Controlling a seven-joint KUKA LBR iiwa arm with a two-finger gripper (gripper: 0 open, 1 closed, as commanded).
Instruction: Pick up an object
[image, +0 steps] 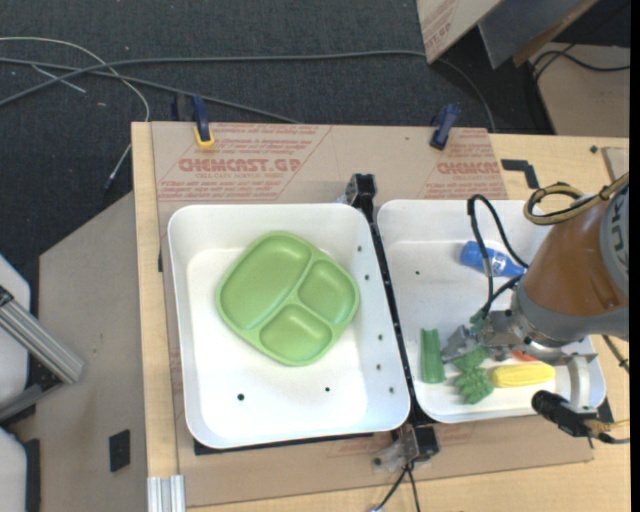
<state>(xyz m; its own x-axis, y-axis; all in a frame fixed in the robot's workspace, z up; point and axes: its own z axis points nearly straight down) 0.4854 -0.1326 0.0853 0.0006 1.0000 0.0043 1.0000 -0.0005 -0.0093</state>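
Counter: plywood sheeting (300, 150) printed with red lettering is laid under two shallow white bins; dark carpet and loose cables are seen beyond it.
Left bin (200, 400): a green divided plate (288, 297) is held near its middle, tilted on the diagonal.
Right bin (440, 235): a blue object (490, 260) lies toward the back; a green stick-shaped piece (431, 355), a green leafy toy (471, 383) and a yellow corn-like toy (522, 375) are clustered at the front.
Arm: the grey and orange wrist (580, 270) is lowered over the front cluster.
Gripper (480, 342): it is placed just beside the leafy toy and the corn-like toy.
Fingers: their state cannot be told, since they are masked by the wrist and the clutter.
Task thing: no object is seen held; the nearest candidates are the leafy toy and the corn-like toy.
Risk: with the pieces packed so close, two could be pinched at once, or one pushed aside, and the grasp could come up with nothing.
Risk, second: the bin's front wall is near, so a piece could be jammed against it.
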